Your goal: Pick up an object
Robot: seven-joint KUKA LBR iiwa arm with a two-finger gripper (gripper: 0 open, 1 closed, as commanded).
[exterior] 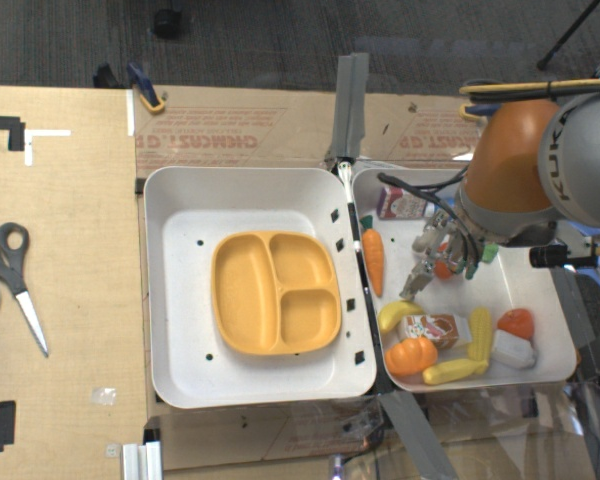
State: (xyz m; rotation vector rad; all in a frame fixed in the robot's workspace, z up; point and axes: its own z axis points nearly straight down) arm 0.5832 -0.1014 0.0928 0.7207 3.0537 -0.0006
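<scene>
My gripper (427,264) hangs over the right bin (550,313), whether clamped or apart I cannot tell; beside it the carrot (373,261) lies lengthwise, tip toward the banana (398,314).

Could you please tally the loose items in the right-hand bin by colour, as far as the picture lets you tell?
Orange: 2, carrot and pumpkin
Yellow: 3, banana, corn cob and long piece
Red and white: 1, piece
Brown: 1, packet
Purple: 1, packet
Total: 8; items under the end effector can't be counted.
</scene>
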